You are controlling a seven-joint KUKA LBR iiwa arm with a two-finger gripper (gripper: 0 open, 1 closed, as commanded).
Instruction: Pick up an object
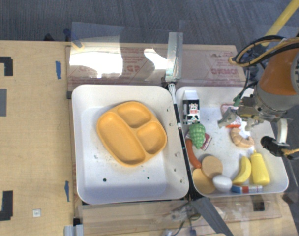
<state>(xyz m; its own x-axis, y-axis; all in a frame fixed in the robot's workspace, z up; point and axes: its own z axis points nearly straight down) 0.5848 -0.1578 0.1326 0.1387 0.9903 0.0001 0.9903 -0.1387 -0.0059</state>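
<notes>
From the camera view, the gripper [231, 117] is seen low over the right bin [282, 183]; its opening cannot be told. A doughnut [242, 139] lies just beside it, near a banana [243, 170]. An orange divided plate [132, 132] sits in the left bin [85, 181].

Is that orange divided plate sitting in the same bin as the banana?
No. The orange divided plate lies in the left bin, while the banana lies in the right bin among the other toys.
</notes>
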